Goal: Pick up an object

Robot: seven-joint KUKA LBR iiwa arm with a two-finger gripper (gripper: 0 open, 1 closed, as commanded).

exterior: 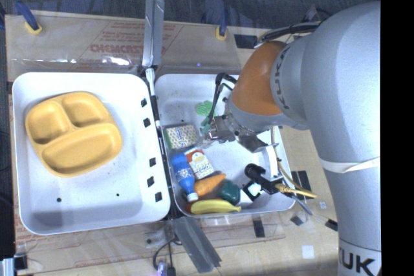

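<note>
My gripper [213, 128] hangs low in the right bin [184, 88], in its middle, below the arm's orange band. A small light green thing [206, 107] lies just above and left of it, partly hidden by the wrist. Just left of the gripper sits a green patterned box [181, 136]. Below it, along the bin's front left, lie a blue bottle [183, 171], a small red and white carton [201, 163], an orange carrot [210, 185], a dark green piece [229, 191] and a yellow banana [215, 207].
The left bin [97, 203] holds a yellow divided plate [72, 132] in its upper left part. A grey divider bar [152, 29] runs between the bins at the back. The arm's bulk covers the right bin's right side.
</note>
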